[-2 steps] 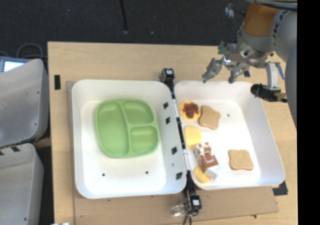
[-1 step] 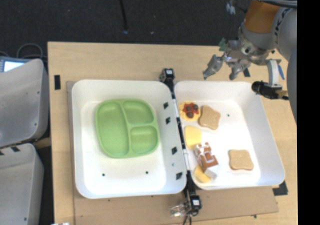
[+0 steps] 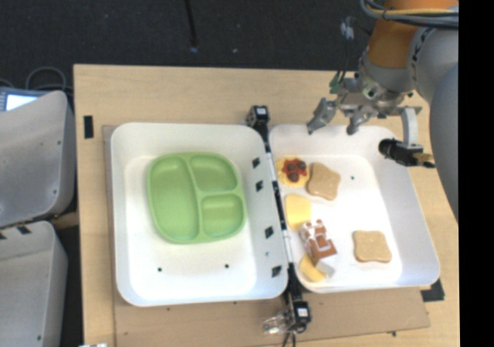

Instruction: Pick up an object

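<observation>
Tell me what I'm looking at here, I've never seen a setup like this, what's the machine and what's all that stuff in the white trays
This is one picture from a camera fixed above a workbench, looking down at a slant. The grey and orange shape at the upper right is a robot arm. At its end is a gripper with two spread fingers, hovering over the back edge of the right bin with nothing between them. Its job is to pick up an object.

Two shallow white bins sit side by side. The left bin holds a green divided plate. The right bin holds small toy-food pieces: two tan bread slices, yellow cheese-like pieces, a small red and dark piece, and a brown and white block.
</observation>
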Tool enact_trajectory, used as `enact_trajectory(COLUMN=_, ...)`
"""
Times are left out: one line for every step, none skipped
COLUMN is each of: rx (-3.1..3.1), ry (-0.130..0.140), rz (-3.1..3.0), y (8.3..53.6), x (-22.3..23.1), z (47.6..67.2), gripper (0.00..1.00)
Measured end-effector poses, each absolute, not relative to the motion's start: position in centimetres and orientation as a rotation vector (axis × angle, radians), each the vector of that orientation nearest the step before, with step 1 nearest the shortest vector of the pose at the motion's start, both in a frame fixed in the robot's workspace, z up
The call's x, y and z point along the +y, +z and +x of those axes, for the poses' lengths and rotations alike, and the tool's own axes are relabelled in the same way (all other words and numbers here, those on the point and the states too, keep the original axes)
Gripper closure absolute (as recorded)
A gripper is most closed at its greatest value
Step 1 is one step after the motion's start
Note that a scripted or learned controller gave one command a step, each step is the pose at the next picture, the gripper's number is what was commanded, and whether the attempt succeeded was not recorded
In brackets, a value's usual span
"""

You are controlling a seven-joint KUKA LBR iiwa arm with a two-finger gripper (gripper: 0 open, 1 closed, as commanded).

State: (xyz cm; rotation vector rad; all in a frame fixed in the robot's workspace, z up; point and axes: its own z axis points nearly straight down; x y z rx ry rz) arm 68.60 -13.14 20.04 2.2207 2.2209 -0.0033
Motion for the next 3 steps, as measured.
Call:
enact_trajectory(rx=2.223, ry=-0.004, rz=2.220, y=15.2, x=-12.4, z=68.1, gripper=0.00)
enact_trajectory(rx=2.223, ry=-0.004, rz=2.220, y=9.9, x=-12.6, z=68.1, gripper=0.00)
enact_trajectory(rx=2.220, ry=0.002, rz=2.214, y=11.4, x=-12.7, z=68.3, gripper=1.00)
